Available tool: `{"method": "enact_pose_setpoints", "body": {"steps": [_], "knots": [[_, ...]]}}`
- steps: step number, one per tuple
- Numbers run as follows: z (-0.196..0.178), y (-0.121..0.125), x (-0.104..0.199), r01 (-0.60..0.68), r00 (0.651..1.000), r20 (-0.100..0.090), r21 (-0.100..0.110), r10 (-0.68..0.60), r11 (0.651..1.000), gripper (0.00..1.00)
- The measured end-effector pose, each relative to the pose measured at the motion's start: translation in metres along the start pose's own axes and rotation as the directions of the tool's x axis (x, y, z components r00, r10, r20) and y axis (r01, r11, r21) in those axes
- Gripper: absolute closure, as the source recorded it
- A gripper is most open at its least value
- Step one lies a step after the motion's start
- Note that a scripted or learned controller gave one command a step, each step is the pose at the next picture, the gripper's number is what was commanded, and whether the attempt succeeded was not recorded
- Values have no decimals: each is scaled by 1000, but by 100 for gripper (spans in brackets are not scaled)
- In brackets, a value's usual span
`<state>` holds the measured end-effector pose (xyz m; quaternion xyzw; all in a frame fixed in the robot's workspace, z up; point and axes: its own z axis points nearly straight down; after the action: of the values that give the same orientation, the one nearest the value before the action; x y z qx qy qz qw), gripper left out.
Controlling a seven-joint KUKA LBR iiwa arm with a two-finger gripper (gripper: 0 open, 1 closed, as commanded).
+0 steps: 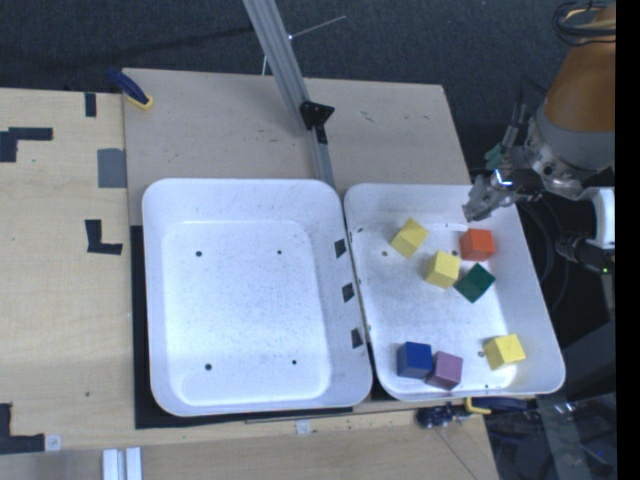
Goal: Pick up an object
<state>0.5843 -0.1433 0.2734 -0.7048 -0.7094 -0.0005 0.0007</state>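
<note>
A pale wooden bench (250, 128) is seen standing on dark carpet, and two shallow white plastic bins with rounded corners are being carried on it side by side. The left bin (160, 218) is speckled and dotted with four small dark marks. A slanted grey metal rail (275, 38) is running down toward the gap between the bins.

In the right bin (385, 368), small blocks are lying scattered: an orange cube (477, 243) near the far right edge, a yellow cube (408, 238) toward the far middle, another yellow cube (442, 268) touching a dark green cube (474, 282), a blue cube (414, 358) beside a purple block (446, 369) at the near edge, and a third yellow cube (504, 350) by the near right corner.

The gripper (482, 200) is hanging over the far right corner of that bin, just above the orange cube; its metal tips appear blurred, so whether they are spread or pressed together cannot be told.
</note>
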Motion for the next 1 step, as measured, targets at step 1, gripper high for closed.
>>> {"method": "enact_pose_setpoints", "body": {"steps": [1], "knots": [[4, 0, 44, -1, 1000, 1, 1, 1, 1000, 100]]}}
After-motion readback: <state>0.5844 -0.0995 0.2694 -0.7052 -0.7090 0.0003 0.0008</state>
